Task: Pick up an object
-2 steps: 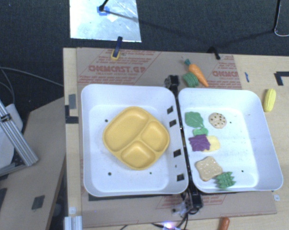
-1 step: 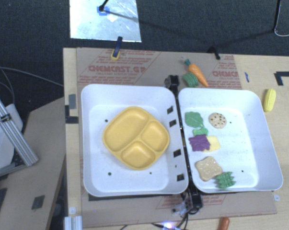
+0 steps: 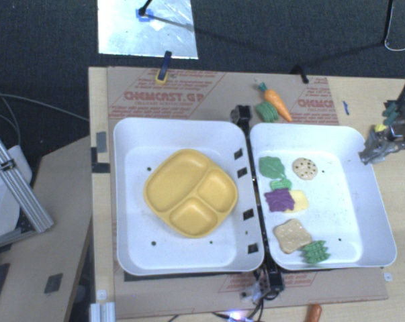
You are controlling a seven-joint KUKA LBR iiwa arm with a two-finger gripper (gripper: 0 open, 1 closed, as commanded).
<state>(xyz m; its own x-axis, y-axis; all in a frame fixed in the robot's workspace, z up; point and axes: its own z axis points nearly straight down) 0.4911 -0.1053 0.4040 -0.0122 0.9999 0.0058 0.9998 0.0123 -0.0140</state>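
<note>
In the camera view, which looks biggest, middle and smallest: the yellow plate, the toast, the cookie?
1. yellow plate, biggest by far
2. toast
3. cookie, a little smaller than the toast

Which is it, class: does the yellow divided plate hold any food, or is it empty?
Empty: the yellow plate shows three bare compartments.
</note>
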